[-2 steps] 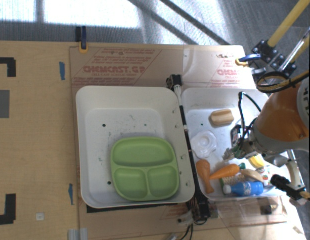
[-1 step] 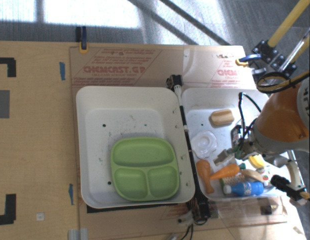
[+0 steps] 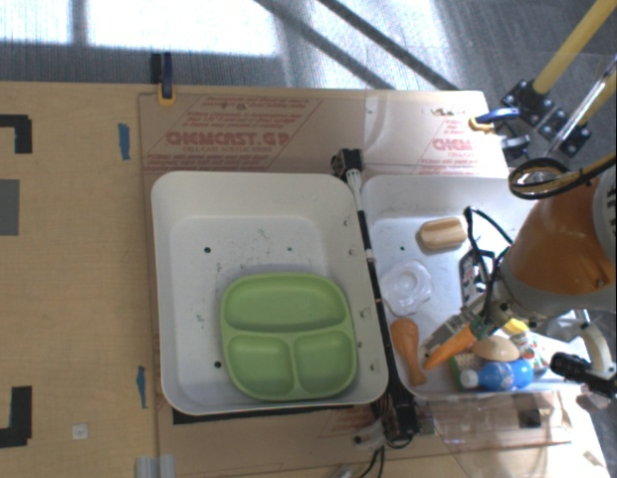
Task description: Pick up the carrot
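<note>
The table (image 3: 60,297) has a tan, wood-coloured top. Black corner marks are set along its left side, with a grey square patch near the left edge and short strips of blue tape at two places. A sheet of brown printed cardboard (image 3: 239,132) lies flat on the table, bearing red lettering, and is held at its far edge by a black and yellow clamp (image 3: 165,78). Two shallow white bins rest on this sheet, side by side and touching along a dark central joint. The left bin (image 3: 184,267) sits square to the cardboard. The right bin (image 3: 393,242) lies against it, its near right part obscured by the arm.
</note>
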You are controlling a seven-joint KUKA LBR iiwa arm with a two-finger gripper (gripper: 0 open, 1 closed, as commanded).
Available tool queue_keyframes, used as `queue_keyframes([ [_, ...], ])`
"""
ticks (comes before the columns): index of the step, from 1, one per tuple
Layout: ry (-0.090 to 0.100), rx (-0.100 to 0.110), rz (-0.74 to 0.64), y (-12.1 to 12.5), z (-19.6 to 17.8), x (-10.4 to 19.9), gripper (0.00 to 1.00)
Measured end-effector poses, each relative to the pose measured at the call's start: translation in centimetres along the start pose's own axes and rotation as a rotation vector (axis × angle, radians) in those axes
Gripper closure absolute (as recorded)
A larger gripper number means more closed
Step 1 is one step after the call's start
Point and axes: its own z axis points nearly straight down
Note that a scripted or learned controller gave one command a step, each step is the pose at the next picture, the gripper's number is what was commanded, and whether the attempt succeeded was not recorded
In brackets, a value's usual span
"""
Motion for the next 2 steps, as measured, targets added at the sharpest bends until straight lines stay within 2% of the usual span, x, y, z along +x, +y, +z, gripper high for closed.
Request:
queue_keyframes([
  [1,-0.02,-0.013,0.004,0.3,-1.2,-0.5,1.0],
  [2,0.006,0.005,0.223,4.2,-9.6,7.5,1.0],
])
